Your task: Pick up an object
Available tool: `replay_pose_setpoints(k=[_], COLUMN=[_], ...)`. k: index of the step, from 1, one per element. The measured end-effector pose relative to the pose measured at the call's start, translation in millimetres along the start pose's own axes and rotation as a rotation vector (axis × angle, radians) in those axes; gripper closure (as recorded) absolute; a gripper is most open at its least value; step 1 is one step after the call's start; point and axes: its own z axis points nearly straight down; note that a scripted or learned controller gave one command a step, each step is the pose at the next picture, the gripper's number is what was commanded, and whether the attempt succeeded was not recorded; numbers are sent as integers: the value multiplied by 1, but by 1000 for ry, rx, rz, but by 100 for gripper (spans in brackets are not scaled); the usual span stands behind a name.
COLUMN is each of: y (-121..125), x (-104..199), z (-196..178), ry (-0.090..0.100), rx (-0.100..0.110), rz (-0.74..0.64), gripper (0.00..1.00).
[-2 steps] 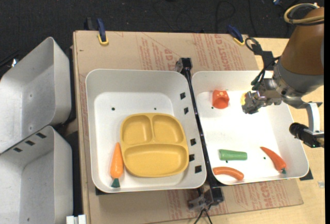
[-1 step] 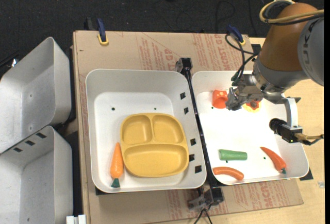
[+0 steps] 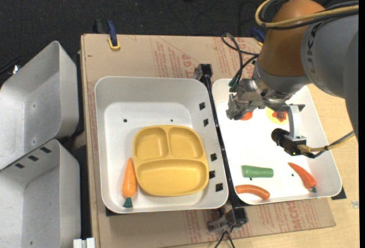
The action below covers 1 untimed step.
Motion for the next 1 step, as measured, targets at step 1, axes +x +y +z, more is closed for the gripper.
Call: replay_pose_setpoints(k=[1], y=[12], x=[48], z=[-10], ry=[0], rx=[-1], rz=[1], gripper=[100])
